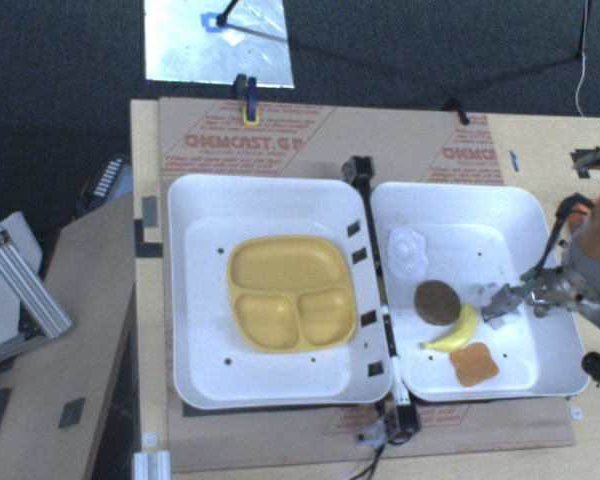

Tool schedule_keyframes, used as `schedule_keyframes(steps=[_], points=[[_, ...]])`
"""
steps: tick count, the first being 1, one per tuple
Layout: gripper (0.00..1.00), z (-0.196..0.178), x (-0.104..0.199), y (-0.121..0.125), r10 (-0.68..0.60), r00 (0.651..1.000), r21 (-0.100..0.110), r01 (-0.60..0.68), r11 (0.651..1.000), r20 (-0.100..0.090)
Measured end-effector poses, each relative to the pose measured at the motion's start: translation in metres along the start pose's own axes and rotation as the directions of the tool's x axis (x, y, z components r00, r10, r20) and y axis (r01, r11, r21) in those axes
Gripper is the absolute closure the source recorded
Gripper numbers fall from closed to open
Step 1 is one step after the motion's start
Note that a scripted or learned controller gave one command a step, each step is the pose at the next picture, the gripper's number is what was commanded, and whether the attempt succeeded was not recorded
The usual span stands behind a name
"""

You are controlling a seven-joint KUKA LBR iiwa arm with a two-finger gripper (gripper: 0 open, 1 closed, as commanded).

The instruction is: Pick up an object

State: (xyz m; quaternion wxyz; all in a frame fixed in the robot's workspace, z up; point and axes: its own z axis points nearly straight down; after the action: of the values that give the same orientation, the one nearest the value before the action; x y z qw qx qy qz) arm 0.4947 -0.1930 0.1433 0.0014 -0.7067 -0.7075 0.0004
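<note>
Several small items lie in the right bin (450, 208). A clear plastic piece (407, 253) is near its left wall. Below it sits a brown round object (436, 302), with a yellow banana (456, 331) curving against its lower right. An orange flat piece (474, 365) lies nearest the front. My gripper (498, 305) reaches in from the right, low in the bin, just right of the banana's upper tip and the brown object. I see nothing held in it.
The left bin (195, 208) holds a yellow divided plate (290, 293) at its middle. A black divider with clips (365, 258) runs between the bins. The arm's grey body (592, 268) covers the right bin's right edge.
</note>
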Motion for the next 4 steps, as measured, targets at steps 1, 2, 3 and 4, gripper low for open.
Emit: schedule_keyframes(steps=[1, 2, 3, 4], points=[[0.0, 0.052, 0.0, 0.0, 0.001, 1.0, -0.002, -0.001, 1.0, 0.001], [1.0, 0.039, -0.001, 0.001, 0.0, 1.0, -0.005, 0.0, 1.0, 0.003], [1.0, -0.025, -0.003, 0.001, -0.002, 1.0, -0.01, 0.002, 1.0, 0.004], [1.0, -0.068, -0.005, 0.002, -0.003, 1.0, -0.008, 0.003, 1.0, 0.004]])
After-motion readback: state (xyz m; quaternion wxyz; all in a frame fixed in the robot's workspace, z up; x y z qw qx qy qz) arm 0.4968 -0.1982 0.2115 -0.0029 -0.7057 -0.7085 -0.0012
